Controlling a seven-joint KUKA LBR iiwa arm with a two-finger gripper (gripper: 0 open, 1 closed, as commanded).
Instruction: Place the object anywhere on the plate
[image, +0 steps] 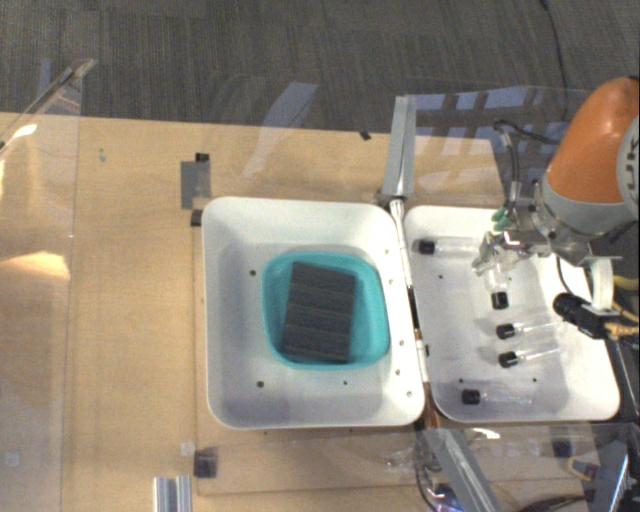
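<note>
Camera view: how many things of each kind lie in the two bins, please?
Clear tubes with black caps: 5
Teal plate: 1
Dark grey ribbed block: 1
Total: 7

Two shallow white bins side by side on a pale wooden bench (100, 330): left bin (230, 380), right bin (590, 395). Five small clear black-capped vials (525, 355) scattered in the right bin. Grey carpet (250, 50) beyond.
</note>
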